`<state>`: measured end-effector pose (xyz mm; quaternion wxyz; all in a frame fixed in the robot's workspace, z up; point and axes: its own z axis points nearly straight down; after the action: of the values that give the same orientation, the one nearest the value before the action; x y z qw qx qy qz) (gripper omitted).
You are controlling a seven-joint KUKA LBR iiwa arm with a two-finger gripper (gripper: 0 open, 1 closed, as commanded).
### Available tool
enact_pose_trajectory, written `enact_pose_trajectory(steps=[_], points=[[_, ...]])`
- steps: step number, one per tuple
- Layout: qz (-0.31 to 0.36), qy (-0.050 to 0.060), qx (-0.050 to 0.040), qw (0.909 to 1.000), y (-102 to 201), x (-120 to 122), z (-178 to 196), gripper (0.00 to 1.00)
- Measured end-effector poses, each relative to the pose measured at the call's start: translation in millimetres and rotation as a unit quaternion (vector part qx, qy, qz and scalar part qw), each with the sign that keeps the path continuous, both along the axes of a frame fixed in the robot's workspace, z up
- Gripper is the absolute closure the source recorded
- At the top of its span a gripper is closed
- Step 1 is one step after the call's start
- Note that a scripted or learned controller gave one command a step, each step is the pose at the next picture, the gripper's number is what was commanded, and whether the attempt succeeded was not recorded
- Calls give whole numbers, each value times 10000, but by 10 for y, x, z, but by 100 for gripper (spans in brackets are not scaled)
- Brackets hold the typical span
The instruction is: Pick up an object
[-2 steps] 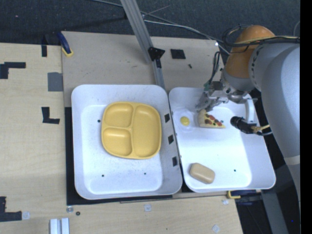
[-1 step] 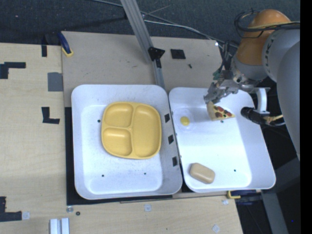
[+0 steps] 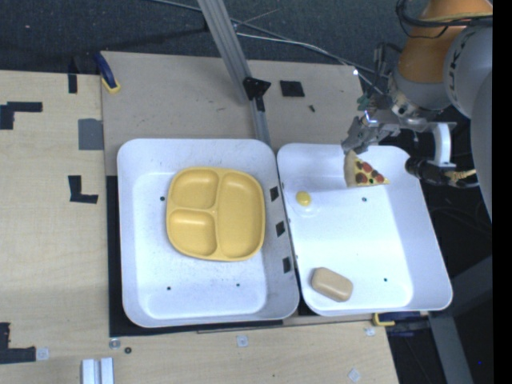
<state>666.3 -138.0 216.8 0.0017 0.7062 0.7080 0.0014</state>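
Observation:
My gripper [image 3: 354,146] hangs over the far right corner of the right bin [image 3: 416,246]. Its fingers are shut on the crust end of a toy pizza slice [image 3: 365,173], which dangles just below them. A small yellow round piece [image 3: 303,199] lies near the right bin's far left side. A tan oval bread roll [image 3: 331,284] rests near its front edge. In the left bin [image 3: 140,278] sits a yellow divided plate [image 3: 216,213].
A slanted grey metal post [image 3: 232,46] rises behind the bins where they meet. Black clips [image 3: 280,229] sit along the seam between the bins. The arm's orange band [image 3: 448,10] and cables fill the upper right.

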Motion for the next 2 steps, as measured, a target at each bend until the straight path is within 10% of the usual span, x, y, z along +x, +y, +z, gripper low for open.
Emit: enact_pose_trajectory(steps=[2], points=[[9, 32, 8, 10000, 488, -243, 304, 100]])
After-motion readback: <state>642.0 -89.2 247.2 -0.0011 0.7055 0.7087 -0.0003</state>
